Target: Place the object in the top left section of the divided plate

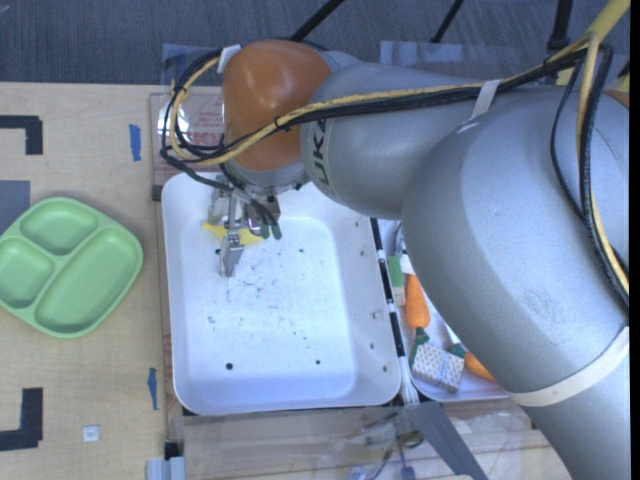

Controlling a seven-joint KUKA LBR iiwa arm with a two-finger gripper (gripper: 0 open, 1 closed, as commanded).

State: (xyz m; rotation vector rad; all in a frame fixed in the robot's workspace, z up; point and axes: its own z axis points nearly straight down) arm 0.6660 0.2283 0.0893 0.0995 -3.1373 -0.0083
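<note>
Arm (pixel 480 198): grey, bulky, enters from the right and crosses most of the upper right of the view; cables, black and yellow, run along its top.
Bench (pixel 80 128): pale wood, with black corner marks at the far left and bits of blue tape near the bin's left edge.
Left bin (pixel 300 358): shallow, white, floor scuffed with faint dark specks and a few small dark dots; the wrist hangs over its upper left part.
Right bin (pixel 395 268): mostly hidden under the arm; a narrow strip shows just beside the left bin.
Orange band (pixel 270 98): rounded, sits above the wrist, over the top edge of the left bin.
Divided plate (pixel 65 266): light green, three sections, lying on the bench left of the left bin and apart from it; top left section is bare.
Gripper (pixel 232 253): points down into the left bin's upper left area; cannot tell whether it is released or clenched.
Yellow object (pixel 217 228): small, flat-looking piece right at the gripper, inside the left bin; cannot tell if it is gripped or just lying beside the metal.
Right bin contents: an orange carrot-like piece (pixel 416 303), a small speckled block (pixel 438 370) below it, another orange bit (pixel 478 368) at the arm's edge.
</note>
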